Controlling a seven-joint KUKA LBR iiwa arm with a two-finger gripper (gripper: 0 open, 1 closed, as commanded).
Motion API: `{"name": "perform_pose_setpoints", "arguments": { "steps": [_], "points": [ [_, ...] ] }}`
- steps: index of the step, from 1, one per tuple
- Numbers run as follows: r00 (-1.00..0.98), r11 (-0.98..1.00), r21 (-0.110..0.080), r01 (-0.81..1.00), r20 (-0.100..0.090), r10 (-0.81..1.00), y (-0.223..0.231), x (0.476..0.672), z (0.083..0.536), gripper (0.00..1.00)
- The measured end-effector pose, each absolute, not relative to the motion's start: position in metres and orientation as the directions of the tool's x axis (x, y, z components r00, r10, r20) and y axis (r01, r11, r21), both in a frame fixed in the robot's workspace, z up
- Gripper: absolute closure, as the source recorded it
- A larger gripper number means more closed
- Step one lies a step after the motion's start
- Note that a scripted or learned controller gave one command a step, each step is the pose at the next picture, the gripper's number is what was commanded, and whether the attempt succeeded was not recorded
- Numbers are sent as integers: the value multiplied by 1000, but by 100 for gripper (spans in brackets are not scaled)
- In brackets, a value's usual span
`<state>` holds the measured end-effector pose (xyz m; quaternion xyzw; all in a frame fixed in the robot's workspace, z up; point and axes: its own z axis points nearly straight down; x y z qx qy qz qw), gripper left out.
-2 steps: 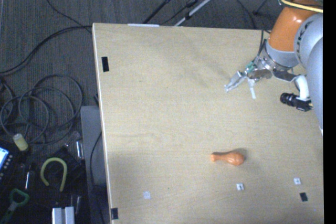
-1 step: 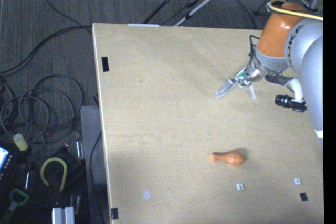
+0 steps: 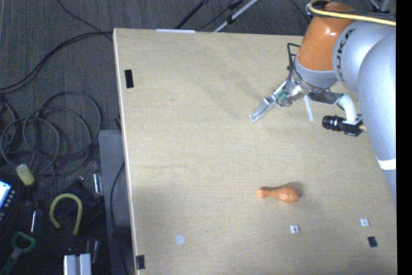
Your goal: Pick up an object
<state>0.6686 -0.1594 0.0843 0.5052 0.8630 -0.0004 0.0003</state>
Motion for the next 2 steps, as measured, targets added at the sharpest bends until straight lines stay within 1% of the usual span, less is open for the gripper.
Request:
{"name": "perform_pose_setpoints", "arguments": {
  "steps": [1,2],
  "points": [
    [-489,489,2,872,-1,872,-158,669,94,100],
    [-455,455,2,891,-1,891,-140,669,172,100]
  ]
}}
